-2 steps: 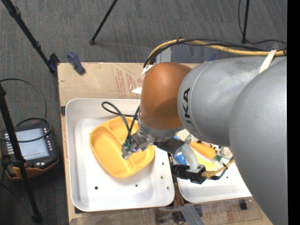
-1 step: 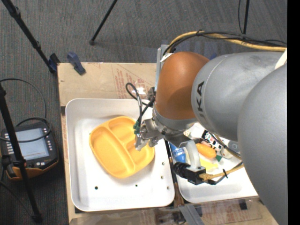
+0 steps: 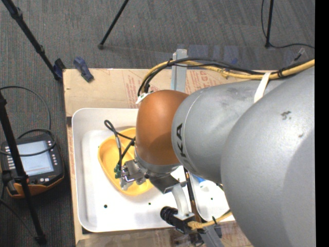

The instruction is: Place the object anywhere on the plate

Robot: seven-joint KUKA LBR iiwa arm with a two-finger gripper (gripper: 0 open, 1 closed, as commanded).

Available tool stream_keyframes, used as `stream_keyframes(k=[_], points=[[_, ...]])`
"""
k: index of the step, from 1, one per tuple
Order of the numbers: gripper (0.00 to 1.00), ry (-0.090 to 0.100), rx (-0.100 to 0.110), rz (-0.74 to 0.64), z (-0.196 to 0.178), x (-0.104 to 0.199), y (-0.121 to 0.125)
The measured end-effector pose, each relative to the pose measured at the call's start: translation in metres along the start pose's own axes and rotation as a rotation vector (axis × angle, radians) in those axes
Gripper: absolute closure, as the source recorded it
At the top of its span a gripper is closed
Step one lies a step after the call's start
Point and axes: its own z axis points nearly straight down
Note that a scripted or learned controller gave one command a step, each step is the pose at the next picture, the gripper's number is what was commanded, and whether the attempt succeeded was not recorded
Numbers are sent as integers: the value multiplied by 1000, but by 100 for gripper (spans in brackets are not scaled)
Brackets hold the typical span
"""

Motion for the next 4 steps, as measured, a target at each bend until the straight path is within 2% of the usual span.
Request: stream_keyframes(k=[1,2,3,4], points=[[100,0,-1,25,30,4,43],[100,0,-2,18,47,14,70],[100,0,-1,-31,-4,6,7],[100,0,-21,-393,90,30,13]])
